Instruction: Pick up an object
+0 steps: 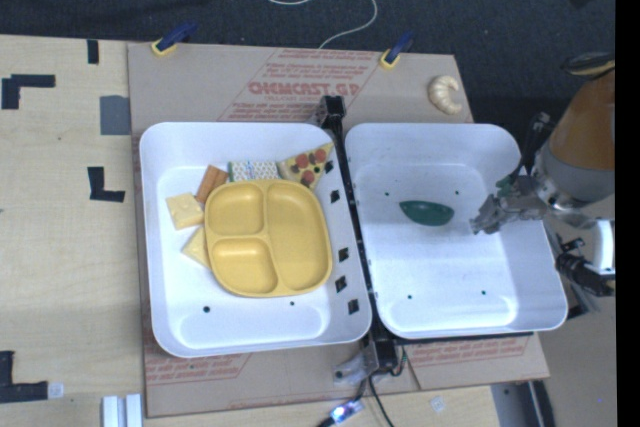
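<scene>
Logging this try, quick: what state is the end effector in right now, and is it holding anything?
End effector: over the right bin, beside the dark green object and apart from it; nothing seen held, and open or closed cannot be told.

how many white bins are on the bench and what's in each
2. The left bin holds a yellow divided plate lying over several small flat pieces, some possibly hidden beneath it. The right bin holds one dark green object, with the gripper beside it.
</scene>
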